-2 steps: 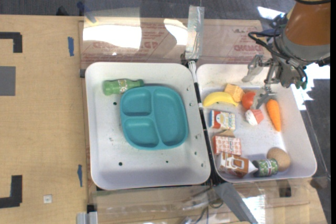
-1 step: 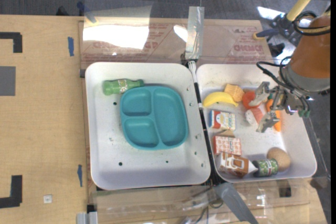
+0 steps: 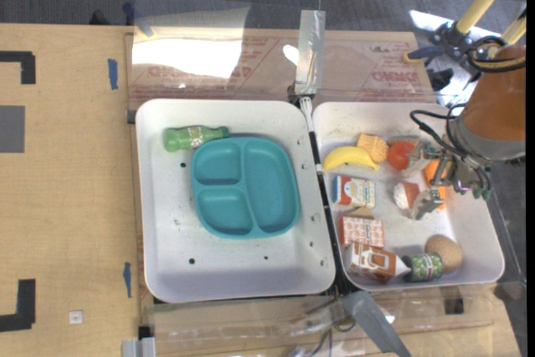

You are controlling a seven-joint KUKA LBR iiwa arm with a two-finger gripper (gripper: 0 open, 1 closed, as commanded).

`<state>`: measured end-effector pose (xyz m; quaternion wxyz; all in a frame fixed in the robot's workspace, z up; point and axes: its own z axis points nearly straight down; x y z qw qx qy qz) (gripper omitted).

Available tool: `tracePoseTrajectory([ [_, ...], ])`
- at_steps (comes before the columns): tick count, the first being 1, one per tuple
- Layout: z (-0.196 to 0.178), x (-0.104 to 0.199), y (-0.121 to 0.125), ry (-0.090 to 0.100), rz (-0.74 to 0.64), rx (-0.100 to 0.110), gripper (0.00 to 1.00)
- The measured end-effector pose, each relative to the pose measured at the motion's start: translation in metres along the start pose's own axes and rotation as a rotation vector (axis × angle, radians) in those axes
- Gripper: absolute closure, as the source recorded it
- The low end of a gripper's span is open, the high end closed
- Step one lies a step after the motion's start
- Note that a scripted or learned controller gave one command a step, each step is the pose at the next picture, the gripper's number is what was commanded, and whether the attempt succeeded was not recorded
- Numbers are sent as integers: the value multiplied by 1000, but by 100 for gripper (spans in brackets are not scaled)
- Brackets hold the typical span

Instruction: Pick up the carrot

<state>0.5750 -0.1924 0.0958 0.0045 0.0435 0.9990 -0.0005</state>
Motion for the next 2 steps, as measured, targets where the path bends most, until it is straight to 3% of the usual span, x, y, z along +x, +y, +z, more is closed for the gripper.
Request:
tracePoseTrajectory([
  [1,-12,-2,1,-7,-1,2,100],
  [2,-73,-5,47,-6,-22,-1,100],
])
